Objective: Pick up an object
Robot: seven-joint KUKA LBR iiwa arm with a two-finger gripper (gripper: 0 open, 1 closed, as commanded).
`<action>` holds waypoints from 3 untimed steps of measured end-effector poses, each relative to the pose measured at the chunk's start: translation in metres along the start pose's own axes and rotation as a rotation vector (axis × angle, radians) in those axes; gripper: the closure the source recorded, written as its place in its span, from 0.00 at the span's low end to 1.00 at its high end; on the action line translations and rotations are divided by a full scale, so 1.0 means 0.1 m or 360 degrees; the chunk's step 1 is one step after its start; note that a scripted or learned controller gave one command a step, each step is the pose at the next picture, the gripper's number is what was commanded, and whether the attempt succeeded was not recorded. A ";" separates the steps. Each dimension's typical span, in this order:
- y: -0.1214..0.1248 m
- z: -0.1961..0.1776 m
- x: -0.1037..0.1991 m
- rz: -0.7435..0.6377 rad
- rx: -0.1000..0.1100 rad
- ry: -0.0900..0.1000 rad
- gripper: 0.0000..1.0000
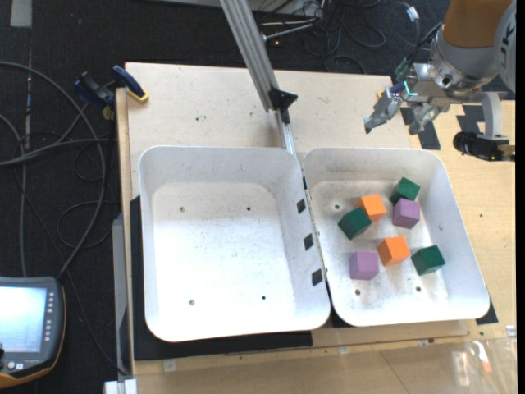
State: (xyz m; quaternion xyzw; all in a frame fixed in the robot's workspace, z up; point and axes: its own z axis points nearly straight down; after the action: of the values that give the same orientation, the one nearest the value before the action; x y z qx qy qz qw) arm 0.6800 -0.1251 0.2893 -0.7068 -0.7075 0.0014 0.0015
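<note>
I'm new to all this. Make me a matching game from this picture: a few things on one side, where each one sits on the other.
Things:
1. gripper
2. blocks
3. blue clamp
4. handheld screen

Places:
A. in the right bin
B. bench's far left corner
C. above the bench, beyond the right bin
D. on the floor, lower left

Pairs: 1-C, 2-A, 3-B, 4-D

Arm: 1, grey with orange band (480,11), entering at upper right, wrist angled down-left. Gripper (399,115): 2 fingers (378,120) spread apart, nothing between them, raised at upper right of view.
</note>
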 end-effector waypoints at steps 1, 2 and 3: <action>0.01 -0.03 0.00 -0.0003 -0.0007 -0.0002 0.00; -0.03 0.43 0.07 -0.0002 0.0002 0.0000 0.00; -0.03 0.87 0.08 0.0000 0.0002 -0.0001 0.00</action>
State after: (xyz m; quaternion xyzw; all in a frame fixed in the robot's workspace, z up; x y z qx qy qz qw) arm 0.6767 -0.1168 0.2027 -0.7068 -0.7074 0.0019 0.0018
